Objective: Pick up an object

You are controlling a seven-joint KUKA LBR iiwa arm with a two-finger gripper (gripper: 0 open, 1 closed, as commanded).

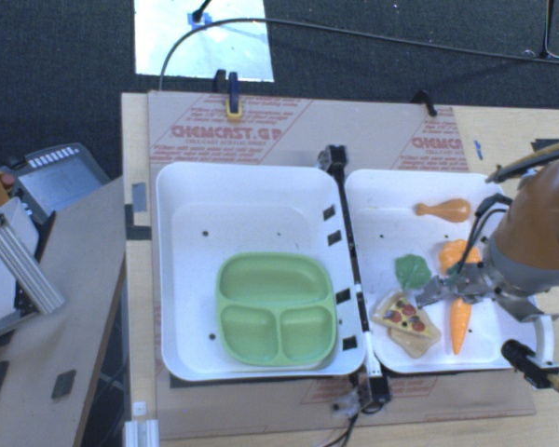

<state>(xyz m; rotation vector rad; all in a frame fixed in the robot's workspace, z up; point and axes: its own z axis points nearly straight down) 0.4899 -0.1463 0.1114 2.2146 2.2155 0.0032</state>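
Observation:
The right bin (382,198) holds several toy foods. An orange drumstick (443,210) lies near its far wall. A green leafy piece (412,270) sits mid-bin, and a pizza slice (407,319) lies near the front wall. An orange carrot (459,326) lies upright in the image beside the pizza. Another orange piece (453,250) is partly hidden by the arm. My gripper (444,290) is down in the right bin, just above the carrot's top end and right of the green piece. The grey arm with its orange band (540,222) covers the bin's right side.
The left bin (196,203) holds a green divided plate (278,307) toward its front. A black divider (347,250) runs between the two bins. Cardboard (289,128) lies under the bins. A grey device (56,180) sits on the side table at left.

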